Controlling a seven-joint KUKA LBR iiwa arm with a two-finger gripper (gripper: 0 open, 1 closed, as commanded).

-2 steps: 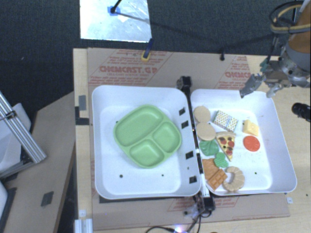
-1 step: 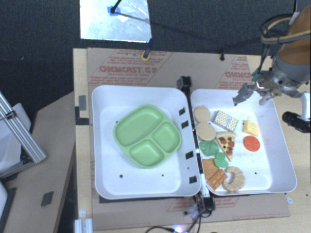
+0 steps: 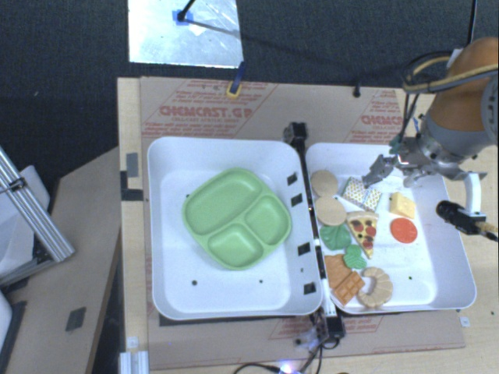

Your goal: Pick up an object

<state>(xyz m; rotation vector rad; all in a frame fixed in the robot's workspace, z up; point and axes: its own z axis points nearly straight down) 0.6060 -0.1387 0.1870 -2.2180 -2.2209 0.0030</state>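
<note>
The right bin (image 3: 448, 287) holds several toy foods. Two tan round cookies (image 3: 324, 183) lie at its left side, with a blue-and-white checkered piece (image 3: 361, 194) beside them. Also there are a yellow cheese wedge (image 3: 402, 205), a red disc (image 3: 403, 230), a pizza slice (image 3: 363, 233), green leafy pieces (image 3: 337, 237), an orange waffle (image 3: 343, 278) and a tan ring pastry (image 3: 376, 287). My gripper (image 3: 395, 174) hangs over the bin's far part, just right of the checkered piece and above the cheese. Its fingers stand open with nothing between them.
The left bin (image 3: 168, 279) carries a light green divided plate (image 3: 236, 218). A black clamp (image 3: 296, 133) sits at the far end of the wall between the bins. A black fitting (image 3: 460, 215) juts over the right bin's right rim.
</note>
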